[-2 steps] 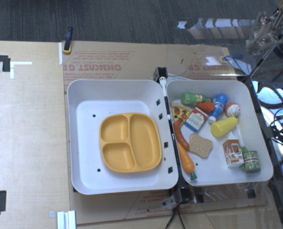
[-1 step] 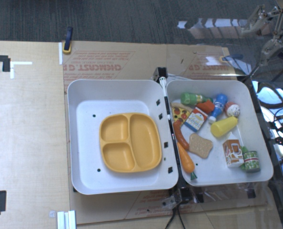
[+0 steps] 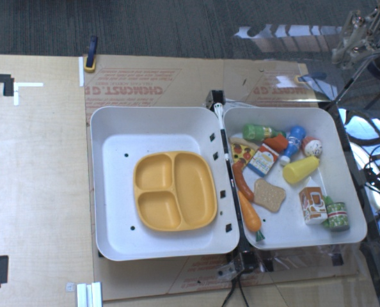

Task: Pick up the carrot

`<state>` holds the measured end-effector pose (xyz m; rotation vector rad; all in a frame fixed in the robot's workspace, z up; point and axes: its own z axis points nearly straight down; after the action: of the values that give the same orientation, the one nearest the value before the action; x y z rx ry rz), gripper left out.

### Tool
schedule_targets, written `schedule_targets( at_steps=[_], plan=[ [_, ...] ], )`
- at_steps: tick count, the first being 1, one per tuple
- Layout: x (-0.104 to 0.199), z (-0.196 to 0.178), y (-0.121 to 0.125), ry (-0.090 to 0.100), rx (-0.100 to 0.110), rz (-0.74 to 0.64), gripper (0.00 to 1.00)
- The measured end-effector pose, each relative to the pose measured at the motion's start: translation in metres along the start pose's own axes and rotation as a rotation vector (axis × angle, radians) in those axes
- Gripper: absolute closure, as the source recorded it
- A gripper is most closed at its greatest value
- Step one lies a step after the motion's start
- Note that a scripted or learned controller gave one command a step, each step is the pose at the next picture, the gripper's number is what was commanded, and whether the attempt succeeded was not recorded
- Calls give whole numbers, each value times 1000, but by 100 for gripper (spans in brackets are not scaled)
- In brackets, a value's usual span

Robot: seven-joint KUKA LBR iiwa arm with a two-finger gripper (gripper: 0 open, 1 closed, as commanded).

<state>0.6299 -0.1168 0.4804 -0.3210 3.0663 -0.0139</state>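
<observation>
One carrot point(image 3: 249, 214), green tip lower-right.

You get little of the gripper point(image 3: 364, 29) to look at: a pale, silvery-beige mechanism in the top right corner, knobbly in outline, with glints on its metal. It is too blurred for you to read screws or markings. Thin dark cables point(image 3: 351, 80) run beside it, one slanting down leftward.
</observation>
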Motion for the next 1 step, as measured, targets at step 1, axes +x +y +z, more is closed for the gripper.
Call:
schedule_targets(
  at_steps=[1],
  plan=[
    [0,0,0,1,0,0,0]
  ],
)
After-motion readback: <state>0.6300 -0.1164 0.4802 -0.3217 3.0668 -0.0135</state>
